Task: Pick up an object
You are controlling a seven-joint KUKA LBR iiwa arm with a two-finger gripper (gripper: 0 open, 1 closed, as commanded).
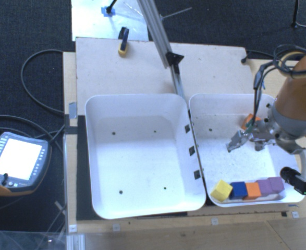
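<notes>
My gripper (245, 144) hangs over the middle of the right bin (215, 108), fingers spread open with nothing between them. Just behind it, partly hidden by the wrist, lies a small orange object (248, 121) with a green bit beside it. Along the bin's front wall stand a yellow block (221, 190), a blue block (239, 190), an orange block (253, 189) and a purple block (271, 185), in a row and touching. The gripper is above and behind that row, apart from it.
The left bin (137, 97) adjoins the right one. A slanted metal pole (160, 30) ends near the bins' shared back corner. A yellow-and-blue clamp (123, 40) lies on the board behind. A teach pendant (14, 160) and cables sit off the bench at left.
</notes>
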